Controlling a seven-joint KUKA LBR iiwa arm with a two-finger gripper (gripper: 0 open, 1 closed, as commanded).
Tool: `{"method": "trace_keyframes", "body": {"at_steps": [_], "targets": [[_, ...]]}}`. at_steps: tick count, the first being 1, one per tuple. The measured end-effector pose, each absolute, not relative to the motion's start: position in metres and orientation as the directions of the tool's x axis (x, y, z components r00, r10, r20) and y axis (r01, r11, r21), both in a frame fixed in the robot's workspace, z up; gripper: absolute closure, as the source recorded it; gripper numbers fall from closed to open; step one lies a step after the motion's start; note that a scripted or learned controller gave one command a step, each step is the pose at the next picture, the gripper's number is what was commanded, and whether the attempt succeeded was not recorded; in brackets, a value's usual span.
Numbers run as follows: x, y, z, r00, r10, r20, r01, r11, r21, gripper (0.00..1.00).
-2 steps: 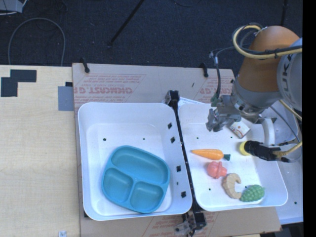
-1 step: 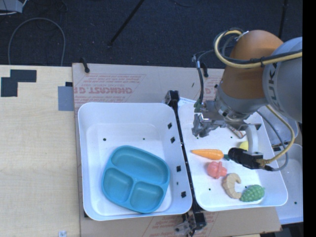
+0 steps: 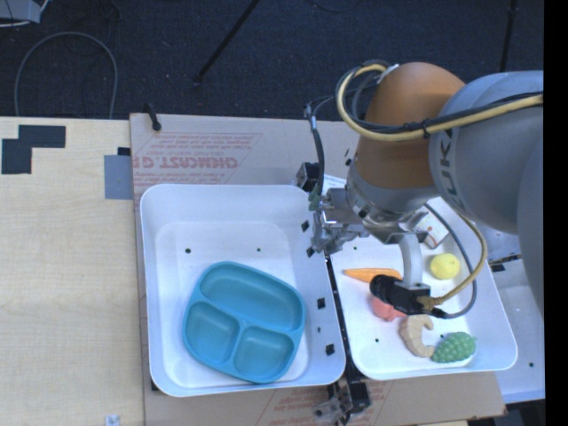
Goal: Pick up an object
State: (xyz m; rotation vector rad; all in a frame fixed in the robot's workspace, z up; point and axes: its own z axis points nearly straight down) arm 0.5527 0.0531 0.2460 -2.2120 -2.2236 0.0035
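My gripper [image 3: 323, 231] hangs over the divider between the two bins, at the left edge of the right bin [image 3: 497, 349]. The big orange and grey wrist above covers much of that bin. Inside the right bin lie an orange carrot [image 3: 371, 274], a yellow lemon [image 3: 444, 265], a pink-red piece [image 3: 384, 309], a beige curved pastry [image 3: 415, 335] and a green bumpy piece [image 3: 453, 348]. The carrot is just right of the gripper. Nothing is seen held.
The left bin [image 3: 164, 229] holds a blue divided plate [image 3: 244, 320] in its lower middle. A black part on a cable [image 3: 398, 293] hangs over the pink-red piece. Cardboard [image 3: 204, 153] lies under the bins, and the wooden bench [image 3: 62, 273] extends left.
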Motion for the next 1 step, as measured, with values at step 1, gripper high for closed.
{"method": "trace_keyframes", "body": {"at_steps": [1], "targets": [[0.5437, 0.1053, 0.2372, -0.005, 1.000, 0.001, 1.000, 0.005, -0.007, 1.00]]}}
